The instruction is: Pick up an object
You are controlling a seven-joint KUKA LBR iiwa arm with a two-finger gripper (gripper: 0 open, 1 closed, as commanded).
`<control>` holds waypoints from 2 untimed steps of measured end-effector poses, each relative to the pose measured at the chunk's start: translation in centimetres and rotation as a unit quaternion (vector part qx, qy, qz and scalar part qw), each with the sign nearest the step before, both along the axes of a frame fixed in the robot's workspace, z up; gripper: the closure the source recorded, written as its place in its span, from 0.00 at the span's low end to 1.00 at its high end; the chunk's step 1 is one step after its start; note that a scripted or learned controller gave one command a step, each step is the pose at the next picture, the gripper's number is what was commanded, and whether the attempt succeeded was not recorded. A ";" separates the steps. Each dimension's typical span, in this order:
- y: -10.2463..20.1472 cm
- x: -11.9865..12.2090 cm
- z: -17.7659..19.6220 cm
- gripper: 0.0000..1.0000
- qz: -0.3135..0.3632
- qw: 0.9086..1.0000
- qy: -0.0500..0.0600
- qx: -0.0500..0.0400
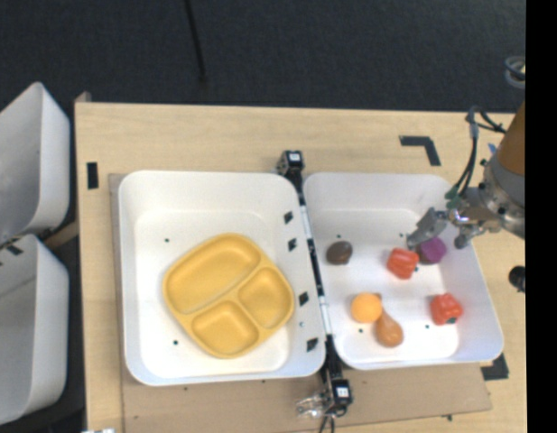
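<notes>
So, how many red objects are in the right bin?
2. One red object lies near the middle, just left of the purple object by the hand. The other red object lies toward the lower right corner.

Purple obj (433, 250) partly behind hand (438, 230).

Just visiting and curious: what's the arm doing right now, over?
Gripper low in right bin, over purple piece. Nothing seen held. Red piece sits close beside it.

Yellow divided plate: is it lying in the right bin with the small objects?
No, the yellow divided plate lies alone in the left bin; the small objects are in the right bin.
</notes>
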State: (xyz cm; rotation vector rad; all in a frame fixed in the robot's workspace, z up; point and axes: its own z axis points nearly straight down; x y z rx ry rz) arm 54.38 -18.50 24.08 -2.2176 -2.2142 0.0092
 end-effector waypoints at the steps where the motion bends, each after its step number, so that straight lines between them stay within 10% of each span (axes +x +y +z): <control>1: 0.0 0.2 0.6 0.00 0.001 1.000 -0.005 -0.001; 2: -1.1 -0.1 -4.9 0.00 0.000 1.000 -0.004 -0.002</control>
